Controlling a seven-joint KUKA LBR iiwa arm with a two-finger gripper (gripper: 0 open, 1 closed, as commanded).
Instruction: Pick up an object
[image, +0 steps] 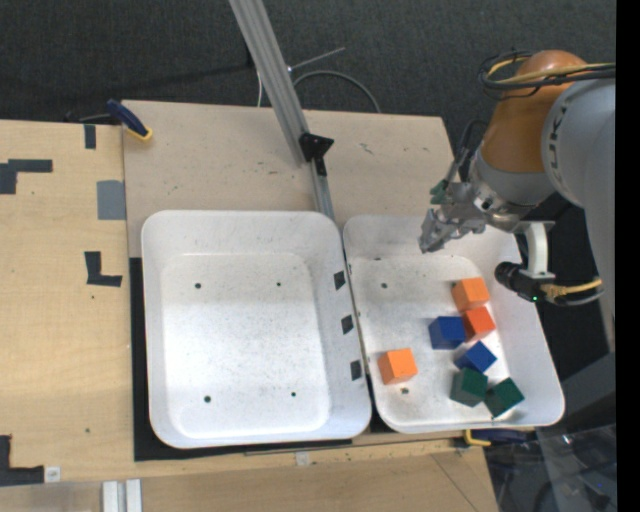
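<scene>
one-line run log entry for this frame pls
stage: approach | pincer: above far end of right bin, nothing seen held | right bin: seven blocks, orange, blue, green; lone orange block nearest divider | left bin

Dark carpet-like floor (120, 50) is seen up top; light wood tabletop (210, 165) is marked with grey tape bits (110, 198).

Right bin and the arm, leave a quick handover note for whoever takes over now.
Pincer: over the right bin's far edge, nothing seen in it; finger state unclear.
Blocks, all in the right bin: lone orange cube near the divider; orange pair, two blue and two green blocks clustered by the right wall.
Done: nothing lifted.
Left: pick one; the lone cube looks easiest.
</scene>
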